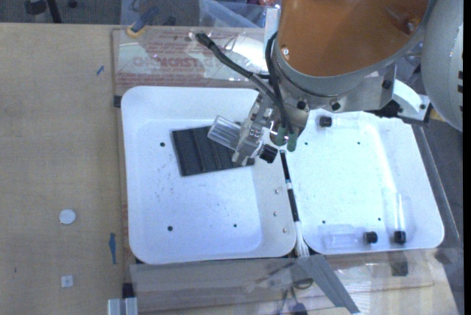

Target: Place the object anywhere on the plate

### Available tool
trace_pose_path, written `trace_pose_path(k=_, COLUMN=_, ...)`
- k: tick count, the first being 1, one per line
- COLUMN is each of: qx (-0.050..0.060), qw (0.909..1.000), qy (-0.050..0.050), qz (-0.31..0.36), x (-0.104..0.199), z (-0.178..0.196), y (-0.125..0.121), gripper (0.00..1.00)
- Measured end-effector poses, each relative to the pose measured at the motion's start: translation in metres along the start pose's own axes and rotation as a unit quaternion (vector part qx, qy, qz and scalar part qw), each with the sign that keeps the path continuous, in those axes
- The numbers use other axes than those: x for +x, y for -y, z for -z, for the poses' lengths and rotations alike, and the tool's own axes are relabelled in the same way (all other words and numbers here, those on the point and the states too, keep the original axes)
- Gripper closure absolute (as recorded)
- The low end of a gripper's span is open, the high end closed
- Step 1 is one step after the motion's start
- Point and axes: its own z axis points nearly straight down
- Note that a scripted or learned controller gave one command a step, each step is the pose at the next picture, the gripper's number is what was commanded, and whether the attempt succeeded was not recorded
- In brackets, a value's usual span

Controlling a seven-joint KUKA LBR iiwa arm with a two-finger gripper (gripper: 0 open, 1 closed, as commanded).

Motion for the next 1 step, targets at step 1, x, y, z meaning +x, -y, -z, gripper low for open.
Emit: trace_pose_path(k=1, qx=-0.002, qw=0.9812, qy=0.003, qz=0.193, x=0.0197, z=0.037, y=-0.0516, gripper=1.0)
